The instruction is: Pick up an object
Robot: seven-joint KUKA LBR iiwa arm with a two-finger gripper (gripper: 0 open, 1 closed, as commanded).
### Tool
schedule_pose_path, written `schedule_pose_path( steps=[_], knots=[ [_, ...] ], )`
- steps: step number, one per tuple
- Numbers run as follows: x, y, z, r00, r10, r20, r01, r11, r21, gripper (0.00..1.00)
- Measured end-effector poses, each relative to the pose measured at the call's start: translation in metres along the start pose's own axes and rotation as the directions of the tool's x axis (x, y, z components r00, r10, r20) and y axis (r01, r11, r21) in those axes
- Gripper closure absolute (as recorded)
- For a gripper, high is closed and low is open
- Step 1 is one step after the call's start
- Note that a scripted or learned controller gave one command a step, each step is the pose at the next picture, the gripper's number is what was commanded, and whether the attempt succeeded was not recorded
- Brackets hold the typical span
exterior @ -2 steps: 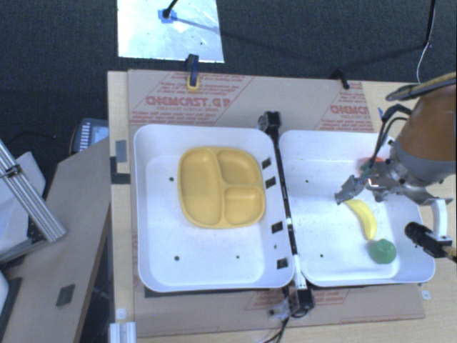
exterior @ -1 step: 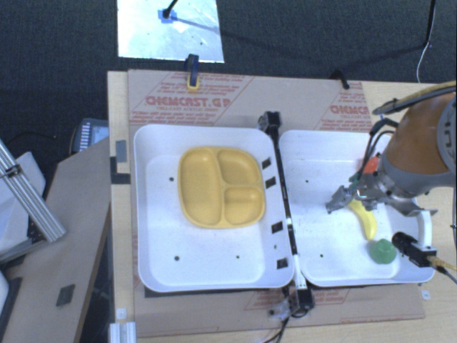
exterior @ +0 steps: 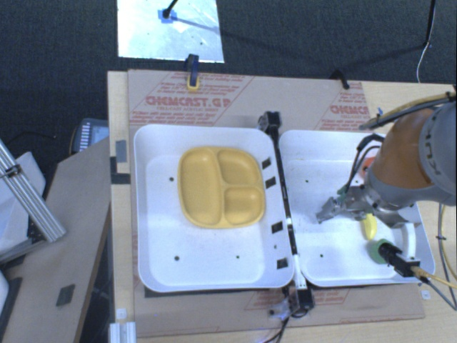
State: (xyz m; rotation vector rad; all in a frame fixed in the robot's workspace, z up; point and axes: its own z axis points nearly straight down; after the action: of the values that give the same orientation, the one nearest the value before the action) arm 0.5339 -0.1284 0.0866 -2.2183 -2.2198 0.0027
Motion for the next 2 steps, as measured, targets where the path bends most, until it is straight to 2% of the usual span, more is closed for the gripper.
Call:
schedule_pose_path(
  steps=[1,2],
  knots=[
    [-0.001,0.002,-0.013,1.000,0.001,0.002,-0.001,1.000,-0.006,1.00],
    [-0.006,0.005,-0.058,1.000,-0.001,0.003,0.001,1.000,-0.009,1.00]
  ],
)
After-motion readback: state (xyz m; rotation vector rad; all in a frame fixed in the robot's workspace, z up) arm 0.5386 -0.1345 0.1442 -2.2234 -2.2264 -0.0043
